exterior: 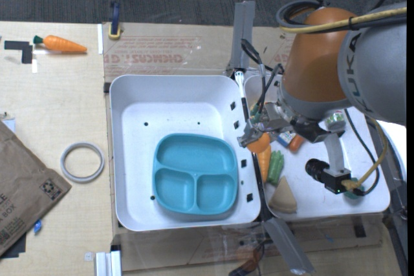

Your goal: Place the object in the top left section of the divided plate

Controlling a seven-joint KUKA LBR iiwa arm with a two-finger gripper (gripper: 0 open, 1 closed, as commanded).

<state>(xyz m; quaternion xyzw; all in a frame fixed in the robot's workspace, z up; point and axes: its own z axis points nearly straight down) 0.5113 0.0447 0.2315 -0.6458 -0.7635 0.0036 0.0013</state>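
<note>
I am looking down on both bins; the blue divided plate (194, 173) is lying in the left bin (123, 139), all three sections bare, and its top left section is sitting toward ten o'clock of the plate's centre. The arm (323, 55) is hanging over the right bin (372, 203), with the gripper (257, 132) low at that bin's nine o'clock wall, just above a small orange carrot-like piece (261, 147). I am judging that piece to be the object, though a green piece (275, 166) and a tan wedge (283, 196) are lying at its five o'clock. Whether the hand is spread or closed I cannot tell; wrist and cables are hiding it. The piece is looking like light, rigid toy plastic, smooth and tapered, so likely slippery; I am favouring a pinch across its thick middle, not the narrow tip.
</note>
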